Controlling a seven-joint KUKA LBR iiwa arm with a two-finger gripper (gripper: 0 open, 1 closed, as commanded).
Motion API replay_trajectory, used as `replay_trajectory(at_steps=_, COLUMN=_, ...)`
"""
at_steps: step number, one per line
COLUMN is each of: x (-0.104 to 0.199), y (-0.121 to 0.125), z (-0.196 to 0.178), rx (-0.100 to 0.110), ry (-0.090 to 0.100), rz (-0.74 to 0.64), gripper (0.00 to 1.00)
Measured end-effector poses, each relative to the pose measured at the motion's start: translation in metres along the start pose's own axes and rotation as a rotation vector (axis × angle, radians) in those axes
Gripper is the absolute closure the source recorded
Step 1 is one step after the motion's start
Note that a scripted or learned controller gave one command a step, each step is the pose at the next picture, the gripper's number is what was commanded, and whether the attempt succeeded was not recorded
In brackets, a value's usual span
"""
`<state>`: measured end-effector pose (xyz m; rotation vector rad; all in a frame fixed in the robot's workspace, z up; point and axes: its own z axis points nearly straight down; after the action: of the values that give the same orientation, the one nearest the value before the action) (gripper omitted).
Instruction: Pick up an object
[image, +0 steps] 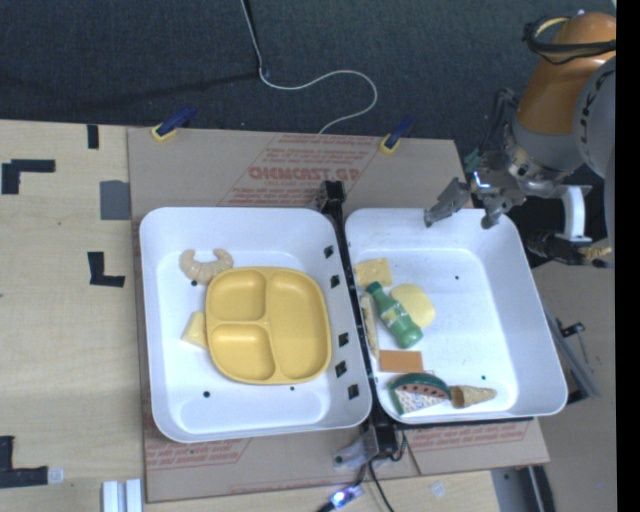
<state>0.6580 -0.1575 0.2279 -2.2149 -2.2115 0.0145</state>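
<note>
My gripper (466, 211) hangs open over the back edge of the right bin (500, 300), its two fingers spread apart with nothing between them. Along that bin's left side lie a green bottle (394, 315), a yellow round piece (417, 304), a yellow cheese wedge (374, 272), an orange block (401, 361), a watermelon slice (416, 392) and an ice cream cone (473, 396). All of them sit well to the front left of the gripper.
The left bin (170, 300) holds a yellow divided plate (268, 325), a tan curved piece (204, 265) and a yellow wedge (193, 328) tucked by the plate. A black hinge strip (346, 300) runs between the bins. A white cable (320, 80) lies behind.
</note>
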Motion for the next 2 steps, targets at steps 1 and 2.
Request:
replay_trajectory(at_steps=1, x=0.000, y=0.003, z=-0.009, rx=-0.013, ry=-0.002, rz=-0.003, gripper=0.00)
replay_trajectory(at_steps=2, x=0.001, y=0.002, z=0.035, rx=-0.010, ry=-0.003, rz=-0.004, gripper=0.00)
